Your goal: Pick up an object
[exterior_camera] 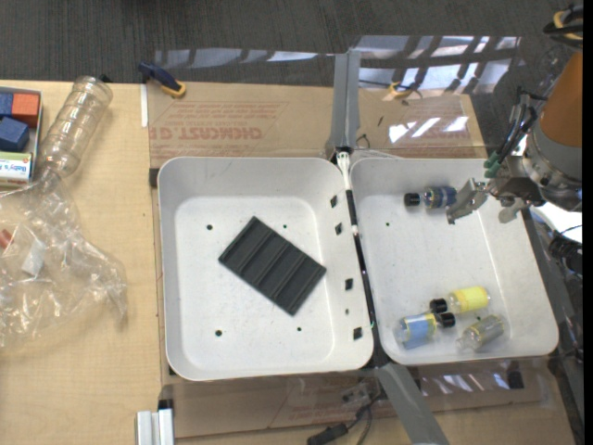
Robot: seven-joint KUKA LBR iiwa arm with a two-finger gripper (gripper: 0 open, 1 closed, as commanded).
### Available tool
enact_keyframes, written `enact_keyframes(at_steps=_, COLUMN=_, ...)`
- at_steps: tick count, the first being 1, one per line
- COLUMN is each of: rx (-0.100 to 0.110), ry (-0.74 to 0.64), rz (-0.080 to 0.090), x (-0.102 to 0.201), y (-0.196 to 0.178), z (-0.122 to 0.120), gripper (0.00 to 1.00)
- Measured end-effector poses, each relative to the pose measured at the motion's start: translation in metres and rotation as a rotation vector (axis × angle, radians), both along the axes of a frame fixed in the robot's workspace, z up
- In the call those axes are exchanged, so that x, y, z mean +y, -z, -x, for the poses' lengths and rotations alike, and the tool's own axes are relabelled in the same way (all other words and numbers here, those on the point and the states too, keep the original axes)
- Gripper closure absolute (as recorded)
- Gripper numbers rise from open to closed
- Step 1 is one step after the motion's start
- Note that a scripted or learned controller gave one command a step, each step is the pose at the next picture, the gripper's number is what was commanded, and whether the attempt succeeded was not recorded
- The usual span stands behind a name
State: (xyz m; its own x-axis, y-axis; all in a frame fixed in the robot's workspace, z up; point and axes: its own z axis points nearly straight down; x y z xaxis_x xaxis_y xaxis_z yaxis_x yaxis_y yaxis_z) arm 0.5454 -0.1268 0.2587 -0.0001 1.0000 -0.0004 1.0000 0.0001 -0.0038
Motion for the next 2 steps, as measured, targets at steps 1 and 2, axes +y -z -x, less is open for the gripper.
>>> enact_keyframes(at_steps=1, rx=0.001, ry=0.087, rz=0.001, x=0.064, y=0.069, z=-0.033, gripper=0.0)
enact_keyframes(at_steps=2, rx=-0.002, ry=0.054, rz=0.001, x=0.193, y=-0.032, z=-0.034, gripper=0.0)
